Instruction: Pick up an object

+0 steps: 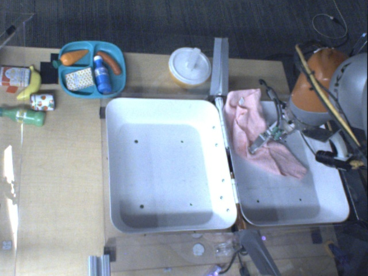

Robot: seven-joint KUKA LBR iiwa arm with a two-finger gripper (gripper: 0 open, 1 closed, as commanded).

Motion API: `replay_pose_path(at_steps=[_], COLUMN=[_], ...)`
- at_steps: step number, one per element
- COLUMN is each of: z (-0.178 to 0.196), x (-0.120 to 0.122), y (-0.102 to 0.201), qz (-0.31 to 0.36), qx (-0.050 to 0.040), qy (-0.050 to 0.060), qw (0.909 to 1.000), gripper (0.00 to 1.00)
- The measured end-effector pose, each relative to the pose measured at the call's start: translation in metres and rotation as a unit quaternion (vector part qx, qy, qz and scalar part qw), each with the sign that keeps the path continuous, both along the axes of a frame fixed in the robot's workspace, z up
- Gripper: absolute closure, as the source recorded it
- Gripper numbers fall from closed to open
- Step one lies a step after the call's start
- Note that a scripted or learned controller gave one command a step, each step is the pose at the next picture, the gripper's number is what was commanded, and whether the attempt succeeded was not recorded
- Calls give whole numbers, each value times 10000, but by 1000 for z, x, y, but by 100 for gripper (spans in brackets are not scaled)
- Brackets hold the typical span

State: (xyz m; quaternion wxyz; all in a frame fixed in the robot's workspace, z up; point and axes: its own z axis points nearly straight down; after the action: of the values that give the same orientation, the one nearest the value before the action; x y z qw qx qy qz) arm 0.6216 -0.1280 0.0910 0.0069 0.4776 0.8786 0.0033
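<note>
Pink cloth [253, 132] lies rumpled in right white bin [299, 209]; jaws' state unclear.

arm [345, 91] cut off at right edge, cloth [259, 134] partly under fingers [261, 142]

No readable text, label or number on any object.

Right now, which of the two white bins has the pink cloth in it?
The right bin, under the gripper; the pink cloth lies there.
</note>
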Motion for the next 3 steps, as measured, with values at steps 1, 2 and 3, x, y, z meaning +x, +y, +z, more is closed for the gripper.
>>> replay_pose_path(at_steps=[1, 2, 3], z=[1, 1, 12], x=[-17, -17, -15], y=[9, 9, 10], qz=[243, 242, 245], qx=[-10, -10, -2], qy=[-15, -15, -32], qw=[9997, 9997, 9997], gripper=[0, 0, 100])
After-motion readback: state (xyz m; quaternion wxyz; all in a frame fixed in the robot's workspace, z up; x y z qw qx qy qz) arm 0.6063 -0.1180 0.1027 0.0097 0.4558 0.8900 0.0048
